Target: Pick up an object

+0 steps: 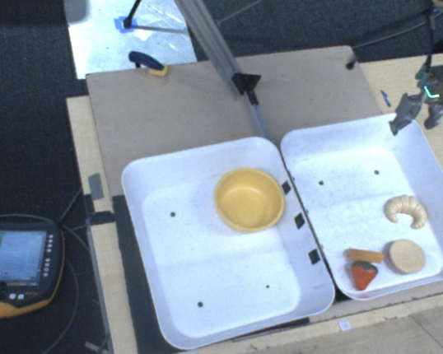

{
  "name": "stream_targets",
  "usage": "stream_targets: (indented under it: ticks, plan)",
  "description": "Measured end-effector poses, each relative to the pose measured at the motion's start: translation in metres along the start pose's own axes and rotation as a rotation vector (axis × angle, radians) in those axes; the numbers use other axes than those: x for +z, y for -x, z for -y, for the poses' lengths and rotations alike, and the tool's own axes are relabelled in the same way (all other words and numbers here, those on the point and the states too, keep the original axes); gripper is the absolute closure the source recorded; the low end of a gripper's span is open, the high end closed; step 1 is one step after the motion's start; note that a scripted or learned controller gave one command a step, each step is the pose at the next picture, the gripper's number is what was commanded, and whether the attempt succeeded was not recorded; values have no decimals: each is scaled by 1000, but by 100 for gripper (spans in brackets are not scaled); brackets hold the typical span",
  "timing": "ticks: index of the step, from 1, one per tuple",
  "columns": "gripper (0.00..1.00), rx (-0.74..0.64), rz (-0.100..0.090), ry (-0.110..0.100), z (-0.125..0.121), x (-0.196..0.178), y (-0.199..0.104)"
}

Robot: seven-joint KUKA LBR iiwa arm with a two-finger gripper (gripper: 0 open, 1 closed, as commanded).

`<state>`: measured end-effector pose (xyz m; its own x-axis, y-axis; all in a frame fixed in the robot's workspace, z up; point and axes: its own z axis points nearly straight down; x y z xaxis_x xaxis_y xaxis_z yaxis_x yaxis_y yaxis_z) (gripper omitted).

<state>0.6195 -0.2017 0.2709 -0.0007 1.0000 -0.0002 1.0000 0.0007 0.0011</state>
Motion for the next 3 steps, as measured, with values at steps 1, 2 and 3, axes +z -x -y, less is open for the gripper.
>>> stream_targets:
  ticks: [1,2,3]
  plan:
    - [0,0,0,0,0,0,0]
    - [0,0,-1,-4,-8,56,2]
    - [0,-1,-1,-4,-16,104,-2]
